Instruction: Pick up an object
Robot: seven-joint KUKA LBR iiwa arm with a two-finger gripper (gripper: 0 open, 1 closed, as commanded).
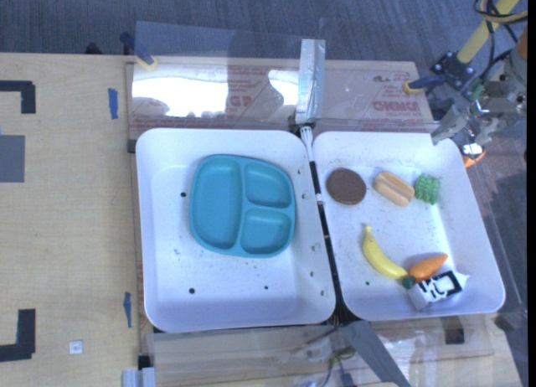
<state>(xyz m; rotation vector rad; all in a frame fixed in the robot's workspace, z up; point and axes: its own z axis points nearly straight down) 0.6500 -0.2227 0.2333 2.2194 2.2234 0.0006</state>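
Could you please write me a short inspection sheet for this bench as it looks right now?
Surface: left bin and right bin, side by side, speckled with dark flecks.
Job's things: right bin holds brown disc, hot dog, green piece, banana, carrot, marked block.
Clutter: blue divided plate in left bin.
Gripper: gripper over right bin's far corner, holding nothing visible.
Cables: yellow cable at the arm.
Surroundings: blue tape on the wooden bench.
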